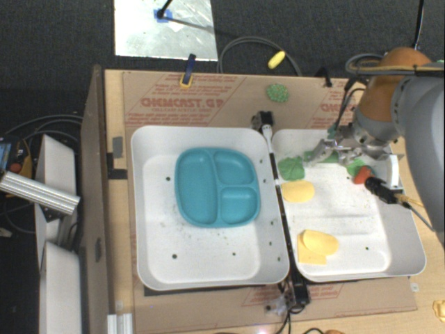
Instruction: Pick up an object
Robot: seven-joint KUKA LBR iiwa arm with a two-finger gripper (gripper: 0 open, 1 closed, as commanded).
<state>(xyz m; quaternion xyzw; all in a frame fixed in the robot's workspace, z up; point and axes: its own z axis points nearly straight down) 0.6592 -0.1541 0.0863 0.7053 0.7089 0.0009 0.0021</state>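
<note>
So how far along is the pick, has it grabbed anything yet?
Nothing looks picked yet. The gripper is low over the far end of the right bin, next to the green object; whether it holds anything can't be told. The yellow pieces lie untouched. Grasping and lifting remain.

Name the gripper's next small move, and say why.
Probably ease down and left onto the green piece: the gripper sits just right of it in the right bin, seemingly still off it, and it is the nearest object.
</note>
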